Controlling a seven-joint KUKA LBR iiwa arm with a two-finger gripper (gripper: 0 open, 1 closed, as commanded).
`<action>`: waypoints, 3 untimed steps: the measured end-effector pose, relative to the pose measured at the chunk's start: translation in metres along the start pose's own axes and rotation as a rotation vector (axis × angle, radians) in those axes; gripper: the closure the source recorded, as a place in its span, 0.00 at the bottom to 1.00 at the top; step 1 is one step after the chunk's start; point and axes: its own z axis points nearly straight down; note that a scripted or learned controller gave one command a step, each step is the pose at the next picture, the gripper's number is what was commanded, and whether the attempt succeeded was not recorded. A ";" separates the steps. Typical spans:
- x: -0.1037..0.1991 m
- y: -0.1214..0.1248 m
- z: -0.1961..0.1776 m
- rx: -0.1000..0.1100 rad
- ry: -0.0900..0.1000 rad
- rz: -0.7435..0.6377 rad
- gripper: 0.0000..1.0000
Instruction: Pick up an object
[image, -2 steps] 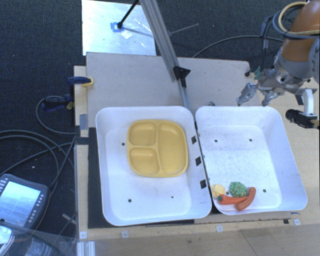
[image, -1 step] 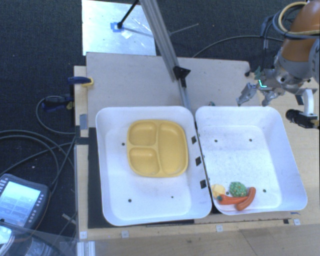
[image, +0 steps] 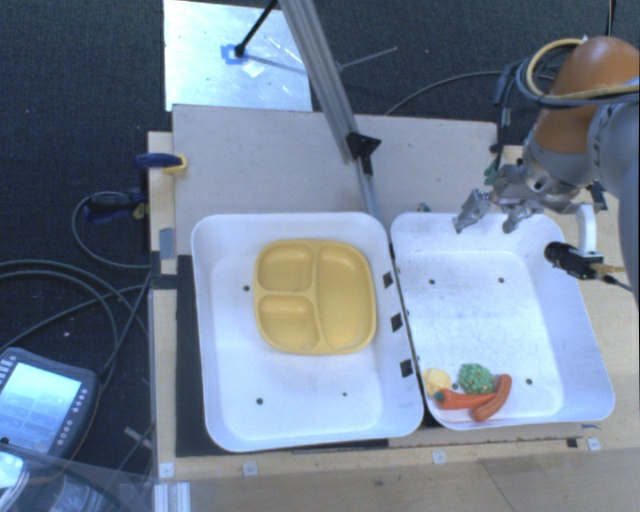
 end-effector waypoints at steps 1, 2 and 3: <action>-0.002 0.009 0.056 0.001 0.000 0.000 0.00; -0.004 0.008 0.081 0.006 -0.002 0.001 0.00; -0.004 0.009 0.069 0.002 -0.003 0.001 1.00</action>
